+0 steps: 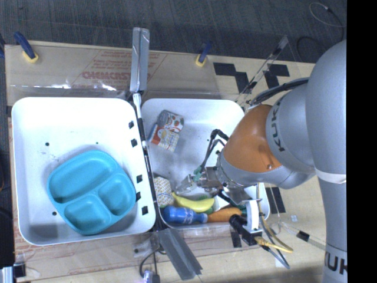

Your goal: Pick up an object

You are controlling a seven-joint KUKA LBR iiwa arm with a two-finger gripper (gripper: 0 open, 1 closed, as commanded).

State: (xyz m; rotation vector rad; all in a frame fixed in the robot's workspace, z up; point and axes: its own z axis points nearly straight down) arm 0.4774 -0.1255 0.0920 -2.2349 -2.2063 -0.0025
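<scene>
Grey arm (330, 117), pincer (197, 184) low over banana (193, 203), right bin (194, 108)

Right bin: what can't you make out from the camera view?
- Gripper: the fingers' state, blurred against clutter.
- Carrot: right end hidden under the arm.
- Banana: top edge covered by the gripper.
- Carton: print too small to read.
- Right bin: right wall hidden by the arm.
</scene>
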